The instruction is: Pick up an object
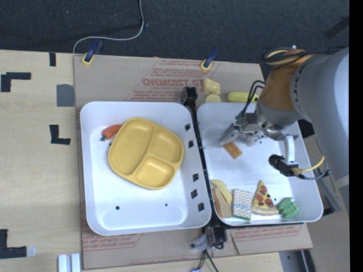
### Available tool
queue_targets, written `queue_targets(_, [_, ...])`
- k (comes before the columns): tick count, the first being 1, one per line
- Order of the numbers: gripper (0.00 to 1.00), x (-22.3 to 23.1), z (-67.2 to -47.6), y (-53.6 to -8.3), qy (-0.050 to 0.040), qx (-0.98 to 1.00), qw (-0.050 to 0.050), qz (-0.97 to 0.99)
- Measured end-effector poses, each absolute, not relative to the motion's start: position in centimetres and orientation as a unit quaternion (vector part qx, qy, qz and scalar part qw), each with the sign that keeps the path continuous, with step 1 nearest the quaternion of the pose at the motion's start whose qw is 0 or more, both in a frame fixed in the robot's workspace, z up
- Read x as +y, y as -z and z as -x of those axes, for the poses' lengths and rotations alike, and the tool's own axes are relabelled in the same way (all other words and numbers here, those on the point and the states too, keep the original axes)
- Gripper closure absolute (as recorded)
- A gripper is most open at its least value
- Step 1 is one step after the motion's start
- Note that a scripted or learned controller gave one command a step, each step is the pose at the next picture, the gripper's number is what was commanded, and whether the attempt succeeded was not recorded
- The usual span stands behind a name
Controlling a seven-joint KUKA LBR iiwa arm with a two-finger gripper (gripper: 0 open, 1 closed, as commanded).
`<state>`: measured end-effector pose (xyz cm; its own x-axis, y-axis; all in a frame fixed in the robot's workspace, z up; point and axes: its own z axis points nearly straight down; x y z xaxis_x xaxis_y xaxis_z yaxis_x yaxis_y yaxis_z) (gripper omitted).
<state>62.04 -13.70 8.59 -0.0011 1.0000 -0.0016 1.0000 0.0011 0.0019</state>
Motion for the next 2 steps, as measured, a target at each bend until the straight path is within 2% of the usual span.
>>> queue_targets(1, [1.00, -13.7, -62.1, -9.6, 0.0001, 0.708, 0.001, -0.707])
queue_targets(2, [1.00, -7.3, -60.0, -23.2, -0.0039, 0.710, 0.003, -0.704])
